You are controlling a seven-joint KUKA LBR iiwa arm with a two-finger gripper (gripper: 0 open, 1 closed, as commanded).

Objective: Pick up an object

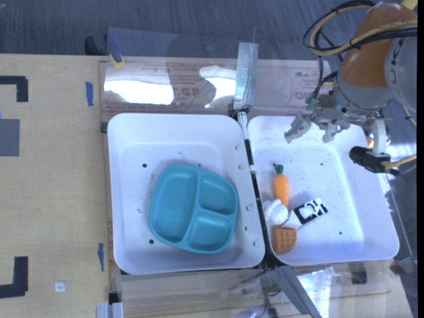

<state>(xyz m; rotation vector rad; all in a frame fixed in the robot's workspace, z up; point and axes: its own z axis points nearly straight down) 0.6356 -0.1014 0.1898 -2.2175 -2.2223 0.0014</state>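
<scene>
Two shallow white bins are being carried side by side on the bench (46,197), and both are being viewed from above at a slant. The left bin (126,151) is being occupied by a teal divided plate (193,208), which is lying flat near the bin's middle with its three compartments facing up. In the right bin (358,224), four small items are being kept clustered against the left wall: a toy carrot (281,187) with a green top is lying lengthwise, a small white lump (276,212) is touching its lower end, an orange waffle-patterned piece (284,239) is lying just below that, and a black-and-white object (310,211) is resting just to the right of the white lump. The grey arm with its orange band (377,42) is being held over the upper right corner of the right bin. The pincer (313,130) is being held spread open above the far part of that bin, with its fingers (295,129) apart and nothing between them. The pincer is being kept well apart from the cluster of items, none of which is being touched.
</scene>
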